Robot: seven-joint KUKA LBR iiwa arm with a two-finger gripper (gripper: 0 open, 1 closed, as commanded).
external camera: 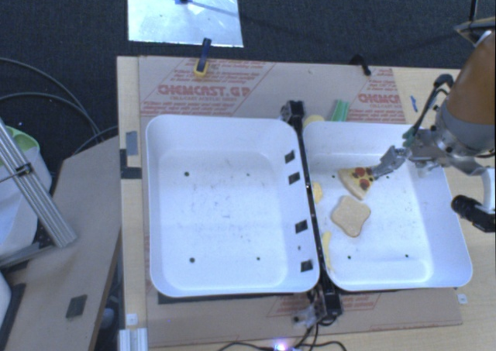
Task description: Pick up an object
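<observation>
One camera is fixed above the bench (256, 78), looking down at a slant from its near edge, far enough off to take in both white bins. The left bin (163, 210) fills the middle of the frame, the right bin (434, 264) the lower right. The arm (473, 101) enters at the right edge. Dark floor (62, 16) runs along the top.
</observation>
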